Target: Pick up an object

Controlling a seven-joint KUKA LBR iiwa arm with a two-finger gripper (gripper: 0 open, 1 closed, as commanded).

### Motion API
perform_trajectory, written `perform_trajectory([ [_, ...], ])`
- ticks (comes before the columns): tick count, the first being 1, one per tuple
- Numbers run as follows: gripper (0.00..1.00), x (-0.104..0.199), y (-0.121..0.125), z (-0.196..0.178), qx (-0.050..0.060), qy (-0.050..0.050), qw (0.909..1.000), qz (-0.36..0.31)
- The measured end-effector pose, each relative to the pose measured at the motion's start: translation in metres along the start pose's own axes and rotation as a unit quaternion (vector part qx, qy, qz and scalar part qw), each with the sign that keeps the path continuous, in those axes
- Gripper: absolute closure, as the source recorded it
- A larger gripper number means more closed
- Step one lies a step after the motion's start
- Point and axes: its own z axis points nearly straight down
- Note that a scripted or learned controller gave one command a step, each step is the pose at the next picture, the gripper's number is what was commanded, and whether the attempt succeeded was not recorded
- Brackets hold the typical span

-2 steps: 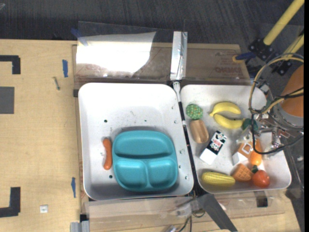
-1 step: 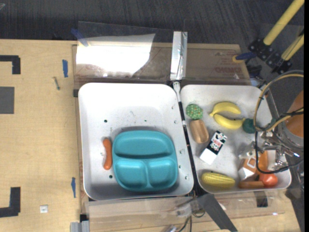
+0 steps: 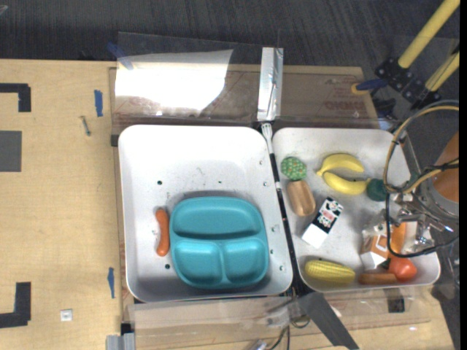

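Overhead, the bench carries two shallow white bins side by side. The left bin (image 3: 139, 159) holds a teal divided tray (image 3: 217, 240) with an orange carrot-like toy (image 3: 162, 232) lying just beside its left edge. The right bin (image 3: 306, 141) holds the clutter of candidates: a green ball (image 3: 293, 168), a yellow banana (image 3: 342, 173), a tan bread-like piece (image 3: 300, 197), a black-and-white box (image 3: 325, 222), a corn cob (image 3: 329, 270), a small dark green item (image 3: 376, 189), and a red tomato-like piece (image 3: 404, 269) touching a reddish sausage shape (image 3: 376, 276). The gripper (image 3: 400, 228) hangs over the right side of this bin amid looped cables, above an orange-and-white item (identity unclear); whether its fingers are spread or pressed together cannot be told, and nothing is visibly pinched. Judged from this layout, no object is yet lifted. A sound pick would favour an isolated target, such as the box or the corn cob, approached straight down with the fingers straddling the short axis. The crowded corner near the tomato-like piece risks a glancing contact or a double grasp.
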Motion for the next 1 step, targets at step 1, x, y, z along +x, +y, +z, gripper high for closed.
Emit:
perform_trajectory([
  [1, 1.00, -0.0181, -0.0310, -0.1564, -0.012, 0.007, 0.9933, -0.115],
])
